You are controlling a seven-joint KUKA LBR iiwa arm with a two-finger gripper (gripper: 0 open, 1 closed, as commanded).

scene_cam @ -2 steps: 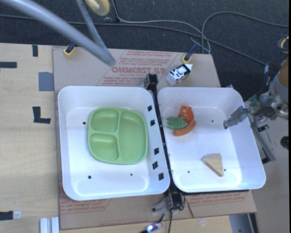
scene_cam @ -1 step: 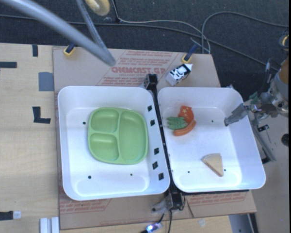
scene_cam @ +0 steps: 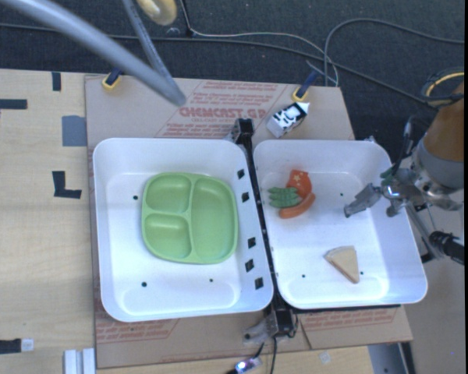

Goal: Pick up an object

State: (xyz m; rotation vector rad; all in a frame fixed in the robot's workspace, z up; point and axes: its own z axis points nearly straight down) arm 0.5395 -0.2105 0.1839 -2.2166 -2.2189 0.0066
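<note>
Two objects lie in the right bin (scene_cam: 390, 287). A red and orange toy with a green leafy part (scene_cam: 292, 194) rests near the bin's left wall. A tan wedge (scene_cam: 344, 263) lies toward the front of the bin. My gripper (scene_cam: 359, 202) hangs over the right side of this bin, pointing left. It is to the right of the red toy and above the wedge in the image, apart from both, with nothing visibly held. The grey arm with its orange band (scene_cam: 444, 142) comes in from the right edge.
The left bin (scene_cam: 109, 209) holds a green divided plate (scene_cam: 190, 216). A black divider with clips (scene_cam: 253, 209) runs between the bins. A small black and white item (scene_cam: 287, 118) and cables lie on the cardboard behind the bins.
</note>
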